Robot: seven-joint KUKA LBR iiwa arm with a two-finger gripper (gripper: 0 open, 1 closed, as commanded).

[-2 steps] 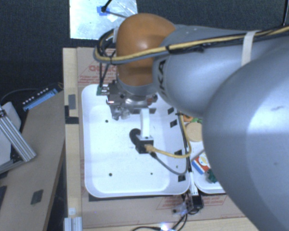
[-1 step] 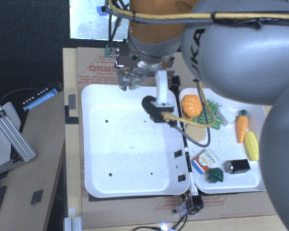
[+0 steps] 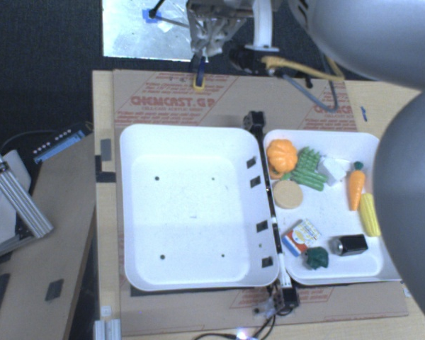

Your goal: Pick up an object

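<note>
Nothing picked yet: every object lies in the right bin (image 3: pixel 372 144).
The pincer (image 3: pixel 207 48), far above them, looks narrowly closed and empty.

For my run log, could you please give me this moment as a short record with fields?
gripper: gripper raised beyond the bins' far edge, over the bench
left bin: left bin, white and shallow
right bin: right bin, holds all the items
far row: orange pumpkin, green ridged toy, carrot
middle: tan disc, corn cob
near row: small printed packet, dark green piece, black block
task state: nothing picked up yet
</note>
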